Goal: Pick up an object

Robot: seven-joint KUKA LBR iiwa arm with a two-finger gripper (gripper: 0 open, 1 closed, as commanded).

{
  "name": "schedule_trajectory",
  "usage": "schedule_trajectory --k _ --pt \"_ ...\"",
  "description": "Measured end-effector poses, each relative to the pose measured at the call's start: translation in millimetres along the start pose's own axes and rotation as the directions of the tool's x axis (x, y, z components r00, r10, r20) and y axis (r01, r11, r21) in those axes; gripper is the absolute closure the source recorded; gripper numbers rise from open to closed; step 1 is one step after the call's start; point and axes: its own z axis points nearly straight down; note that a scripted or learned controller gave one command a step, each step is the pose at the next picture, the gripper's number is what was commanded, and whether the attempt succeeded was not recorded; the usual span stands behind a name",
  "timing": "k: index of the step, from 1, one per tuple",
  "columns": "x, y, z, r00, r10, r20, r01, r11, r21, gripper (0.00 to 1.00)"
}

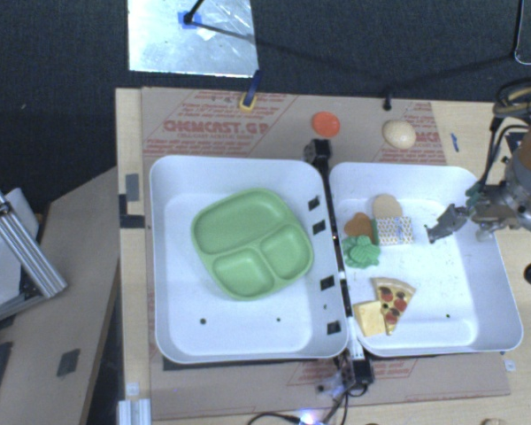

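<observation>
Hovered pincer (435,230) low over right bin (491,282), probably to reach toy food (380,230); fingers' state impossible to tell.

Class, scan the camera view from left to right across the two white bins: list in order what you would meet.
Left bin → green divided plate → divider between the bins → green broccoli toy → pizza slice toy → gripper → right bin's outer rim.
</observation>
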Motion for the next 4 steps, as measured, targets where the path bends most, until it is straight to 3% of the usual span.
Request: schedule_trajectory --k 1,4 --pt "0 2 -6 1.0 -0.003 0.002 0.003 1.0 -0.012 0.0" --pt "6 4 151 1.0 0.0 0.001 0.0 1.0 -0.007 0.0"
